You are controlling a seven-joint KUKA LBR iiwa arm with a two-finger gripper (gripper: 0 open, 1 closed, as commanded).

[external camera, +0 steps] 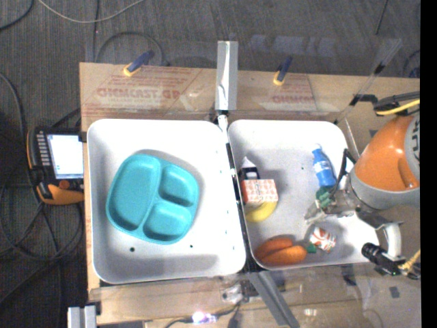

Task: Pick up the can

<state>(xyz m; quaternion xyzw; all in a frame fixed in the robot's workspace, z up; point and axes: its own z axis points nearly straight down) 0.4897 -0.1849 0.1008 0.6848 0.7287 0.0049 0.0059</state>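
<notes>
A small white and red can (322,238) lies on its side near the front right of the right bin (287,139). My gripper (325,203) hangs just behind the can, at the end of the grey arm with its orange band (389,159), which reaches in from the right. A narrow gap of bin floor shows between the gripper and the can. A blue bottle (323,167) lies directly behind the gripper.
In the right bin a red and white box (260,190) sits over a banana (260,212) by the left wall, and an orange carrot-like piece (280,250) lies at the front. The left bin (102,251) holds a teal divided plate (155,197).
</notes>
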